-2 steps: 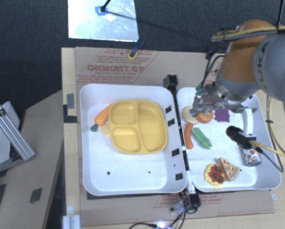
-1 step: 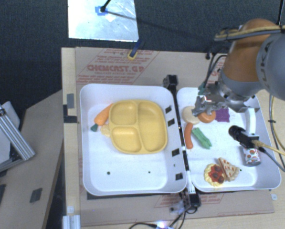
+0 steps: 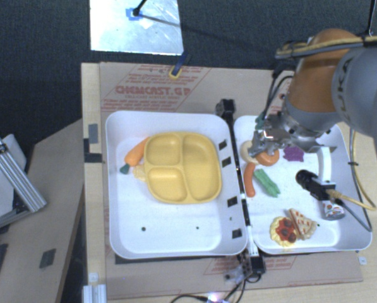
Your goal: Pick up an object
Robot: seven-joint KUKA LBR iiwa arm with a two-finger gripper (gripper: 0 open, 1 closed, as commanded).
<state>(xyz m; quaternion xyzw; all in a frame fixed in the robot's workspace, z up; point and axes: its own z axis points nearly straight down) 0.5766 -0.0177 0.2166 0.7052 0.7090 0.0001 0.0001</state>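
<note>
My gripper [image 3: 263, 145] is low over the back left part of the right bin [image 3: 349, 232]. Directly under and beside it lies a round orange toy [image 3: 269, 159], and a pale cream piece [image 3: 245, 150] rests at its left. A purple toy [image 3: 293, 153] sits just to the gripper's right. In front of the gripper lie an orange carrot-like stick [image 3: 249, 180] and a green pod [image 3: 266, 182]. I cannot make out anything held between the gripper's tips.
A pizza slice [image 3: 302, 223] and a spaghetti toy [image 3: 282, 231] lie at the right bin's front. The left bin [image 3: 175, 238] holds a yellow divided plate [image 3: 180, 168] with a carrot [image 3: 135, 151] at its left. The grey arm [image 3: 340, 87] overhangs the right bin's back.
</note>
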